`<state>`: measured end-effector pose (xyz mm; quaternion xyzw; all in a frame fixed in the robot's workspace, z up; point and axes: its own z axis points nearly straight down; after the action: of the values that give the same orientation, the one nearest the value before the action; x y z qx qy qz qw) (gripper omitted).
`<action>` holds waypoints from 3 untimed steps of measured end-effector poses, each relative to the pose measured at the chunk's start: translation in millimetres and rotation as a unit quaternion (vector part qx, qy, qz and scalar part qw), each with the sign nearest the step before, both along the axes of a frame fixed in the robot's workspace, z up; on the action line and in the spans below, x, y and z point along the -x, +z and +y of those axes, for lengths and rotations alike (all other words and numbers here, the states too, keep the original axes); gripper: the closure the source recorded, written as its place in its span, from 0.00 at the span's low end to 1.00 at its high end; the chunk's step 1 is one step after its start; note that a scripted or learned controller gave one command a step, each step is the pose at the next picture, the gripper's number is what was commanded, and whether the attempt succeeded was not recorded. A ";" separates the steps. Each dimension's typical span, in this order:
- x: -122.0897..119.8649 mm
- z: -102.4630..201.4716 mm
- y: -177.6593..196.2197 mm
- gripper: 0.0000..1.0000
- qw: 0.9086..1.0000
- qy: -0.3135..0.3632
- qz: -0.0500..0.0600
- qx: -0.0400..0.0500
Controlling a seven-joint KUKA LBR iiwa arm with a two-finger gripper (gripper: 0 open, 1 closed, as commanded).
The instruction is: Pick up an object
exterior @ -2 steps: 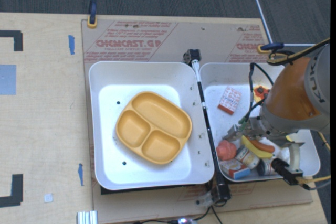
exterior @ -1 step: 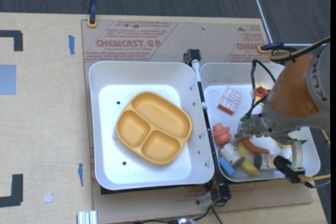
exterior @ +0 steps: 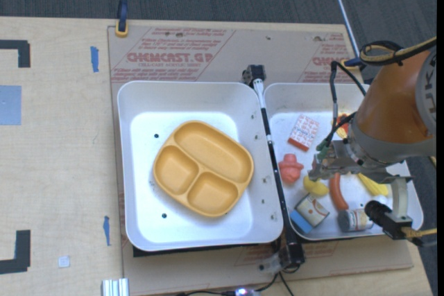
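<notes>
The right bin (exterior: 277, 107) holds several small items: a red-and-white packet (exterior: 303, 132), a pink-red toy (exterior: 290, 168), a yellow piece (exterior: 316, 186), an orange sausage-shaped piece (exterior: 338, 193), a small white carton (exterior: 312, 209) and a little can (exterior: 354, 220). My gripper (exterior: 327, 166) is low over the middle of this bin, just above the yellow piece and the top of the orange piece. The grey-and-orange wrist hides the bin's right side. Nothing can be seen held.
The left bin (exterior: 132, 149) contains a yellow three-compartment plate (exterior: 202, 168). A yellow banana-like piece (exterior: 374, 184) lies under the arm at the right. A black bracket (exterior: 255, 74) sits between the bins at the back. Cables loop over the wrist.
</notes>
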<state>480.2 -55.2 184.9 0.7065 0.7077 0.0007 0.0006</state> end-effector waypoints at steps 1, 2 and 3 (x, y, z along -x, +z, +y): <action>0.1 -0.3 -0.1 0.00 1.000 0.000 0.000 0.000; -7.3 -74.6 -77.3 0.00 1.000 -0.002 -0.001 0.001; -8.5 -74.2 -67.4 1.00 1.000 -0.002 -0.003 0.001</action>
<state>488.7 -129.4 117.5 0.7078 0.7064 0.0019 0.0034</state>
